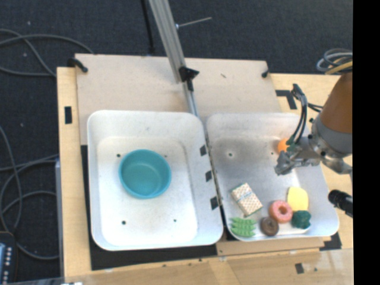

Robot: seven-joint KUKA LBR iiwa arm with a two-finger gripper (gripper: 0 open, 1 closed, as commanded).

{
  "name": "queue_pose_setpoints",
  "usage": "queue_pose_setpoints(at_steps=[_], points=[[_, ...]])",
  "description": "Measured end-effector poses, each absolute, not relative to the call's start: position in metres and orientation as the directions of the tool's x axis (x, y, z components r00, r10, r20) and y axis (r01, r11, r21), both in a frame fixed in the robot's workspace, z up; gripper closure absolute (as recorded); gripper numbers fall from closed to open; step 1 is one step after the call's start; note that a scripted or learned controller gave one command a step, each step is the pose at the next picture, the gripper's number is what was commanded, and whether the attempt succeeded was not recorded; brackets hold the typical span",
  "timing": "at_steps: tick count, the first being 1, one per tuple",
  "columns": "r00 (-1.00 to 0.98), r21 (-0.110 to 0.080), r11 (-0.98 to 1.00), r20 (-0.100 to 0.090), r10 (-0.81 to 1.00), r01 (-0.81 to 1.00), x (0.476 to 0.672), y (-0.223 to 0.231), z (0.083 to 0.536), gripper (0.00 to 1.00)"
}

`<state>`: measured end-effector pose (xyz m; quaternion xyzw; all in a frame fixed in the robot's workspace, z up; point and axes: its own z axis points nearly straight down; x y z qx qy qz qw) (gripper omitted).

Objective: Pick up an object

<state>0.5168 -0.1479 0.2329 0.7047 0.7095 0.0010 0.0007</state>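
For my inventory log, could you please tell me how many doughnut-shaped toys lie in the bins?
2, both near the right bin's front edge: a pink doughnut and a brown doughnut just in front of it. The arm may hide others.

At the right edge of the frame, a grey arm point(333, 136) is being shown, an orange band point(339, 103) topping it, black cables point(301, 114) looping beside.

Even, fairly bright light is falling from above, leaving the two white bins point(148, 123) looking washed out, close to glaring. A soft grey shadow is lying on the bin floor just left of the end effector point(284, 165). The whole picture is looking slightly soft and grainy, and the dark floor point(35, 16) is staying dim.
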Motion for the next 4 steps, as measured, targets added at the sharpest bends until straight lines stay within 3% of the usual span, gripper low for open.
queue_pose_setpoints(at_steps=[2,4], points=[[-0.007,0.0,0.007,0.0,1.0,1.0,0.516,-0.05,0.228,1.0],[-0.009,0.002,0.009,0.002,1.0,1.0,0.503,0.053,0.25,1.0]])
